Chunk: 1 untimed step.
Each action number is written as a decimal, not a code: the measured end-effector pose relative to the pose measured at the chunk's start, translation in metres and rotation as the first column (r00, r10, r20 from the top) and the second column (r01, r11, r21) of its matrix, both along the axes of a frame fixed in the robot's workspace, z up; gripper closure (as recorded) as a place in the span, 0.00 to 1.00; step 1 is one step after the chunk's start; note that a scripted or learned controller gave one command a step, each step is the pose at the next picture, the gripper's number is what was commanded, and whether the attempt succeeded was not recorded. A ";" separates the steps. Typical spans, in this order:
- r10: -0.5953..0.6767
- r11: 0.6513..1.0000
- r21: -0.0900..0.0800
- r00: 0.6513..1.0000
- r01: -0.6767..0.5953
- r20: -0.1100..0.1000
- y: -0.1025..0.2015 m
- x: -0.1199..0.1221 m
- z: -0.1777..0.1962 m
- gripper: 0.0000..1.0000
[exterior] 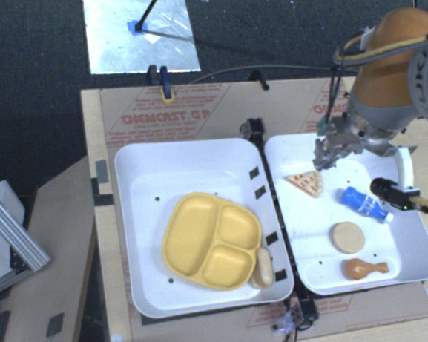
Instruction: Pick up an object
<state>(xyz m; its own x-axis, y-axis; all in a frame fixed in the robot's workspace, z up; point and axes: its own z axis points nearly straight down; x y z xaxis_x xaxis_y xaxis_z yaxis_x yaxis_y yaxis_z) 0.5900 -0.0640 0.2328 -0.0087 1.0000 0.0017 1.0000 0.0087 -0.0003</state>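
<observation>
Nearest the lens, along the bench's front edge, two shallow white bins sit side by side: the left bin point(139, 210) and the right bin point(422, 249). Largest of their contents is a yellow divided tray point(209, 238) in the left bin, with a small tan bread roll point(263, 268) touching its lower right corner.

Over the right bin's far end hangs the grey arm point(394, 61), its gripper point(330, 152) poised just above and beside a pizza slice toy point(307, 184). How far the claw is spread, and whether it has anything, cannot be told from this angle.

Smaller pieces lie in the right bin, any one a candidate for picking: a round tan disc point(348, 237), a blue bottle point(364, 203) near the bin's right wall, and a toy drumstick point(365, 268) by the front wall.

Risks, as judged from here: the flat slice offers little to pinch, so the claw may close on nothing or nudge it toward the dividing wall; the rounded bottle could roll away if clipped.
</observation>
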 end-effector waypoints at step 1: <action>0.001 1.000 0.001 1.000 -0.001 0.001 0.053 -0.019 0.005 1.00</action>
<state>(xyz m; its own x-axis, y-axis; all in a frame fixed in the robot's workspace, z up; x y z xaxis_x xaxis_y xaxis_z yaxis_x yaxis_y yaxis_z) 0.5705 -0.0111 0.2378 -0.0094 1.0000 0.0025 1.0000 0.0094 0.0003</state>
